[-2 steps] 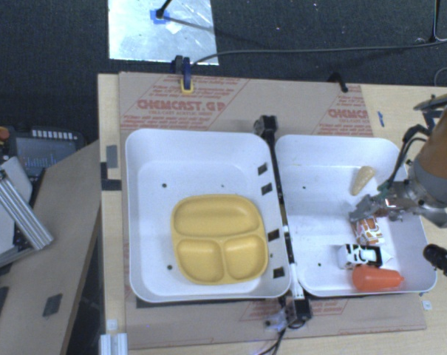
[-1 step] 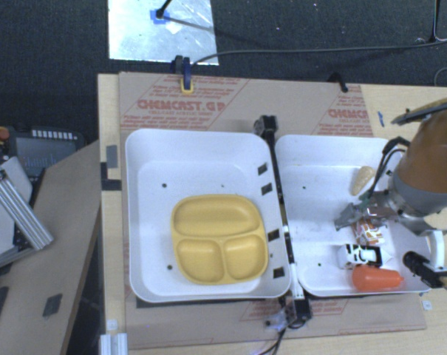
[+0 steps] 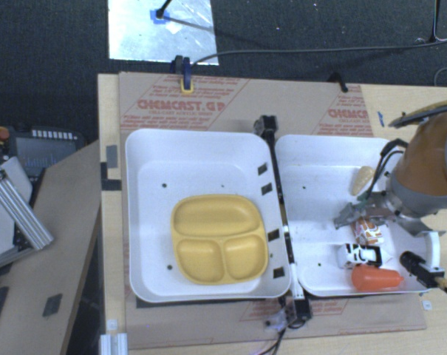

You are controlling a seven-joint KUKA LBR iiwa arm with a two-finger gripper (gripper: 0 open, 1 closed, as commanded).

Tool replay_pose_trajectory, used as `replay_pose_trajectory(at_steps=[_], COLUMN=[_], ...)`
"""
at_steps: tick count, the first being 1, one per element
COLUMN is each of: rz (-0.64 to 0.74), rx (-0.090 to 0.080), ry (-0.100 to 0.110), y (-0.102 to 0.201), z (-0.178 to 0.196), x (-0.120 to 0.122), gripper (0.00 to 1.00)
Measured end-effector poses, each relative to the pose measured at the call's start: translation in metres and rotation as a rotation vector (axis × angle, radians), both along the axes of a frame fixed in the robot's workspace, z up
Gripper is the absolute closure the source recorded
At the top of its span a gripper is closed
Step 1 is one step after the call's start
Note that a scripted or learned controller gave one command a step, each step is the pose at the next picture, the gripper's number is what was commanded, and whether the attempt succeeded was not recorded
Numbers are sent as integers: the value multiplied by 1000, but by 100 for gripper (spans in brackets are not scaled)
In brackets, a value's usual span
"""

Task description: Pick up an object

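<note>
My gripper (image 3: 364,217) hangs low over the right bin (image 3: 312,161), in its right half. Directly under it lies a small orange-and-white packet (image 3: 370,232), partly covered by the gripper. Just in front of the packet sits a small black-and-white object (image 3: 361,255). An orange-red carrot-shaped object (image 3: 376,278) rests against the bin's front wall. A pale cream object (image 3: 363,177) lies behind the gripper. The arm's orange band (image 3: 430,154) hides the bin's far right side.
The left bin (image 3: 157,161) holds a yellow divided plate (image 3: 219,237) in its front middle. A black divider with clips (image 3: 276,198) runs between the bins. A black part of the arm (image 3: 422,266) juts over the right bin's front right corner.
</note>
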State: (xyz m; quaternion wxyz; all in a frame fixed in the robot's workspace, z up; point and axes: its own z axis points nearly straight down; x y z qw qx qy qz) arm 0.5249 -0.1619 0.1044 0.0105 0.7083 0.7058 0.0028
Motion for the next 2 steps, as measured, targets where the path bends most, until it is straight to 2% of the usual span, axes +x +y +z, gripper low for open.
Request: replay_pose_trajectory(at_steps=[1,2], rz=[1,8], rx=[-5,10], ry=[-13,13], y=[-1,4], z=[12,57], x=[4,7], gripper=[100,100])
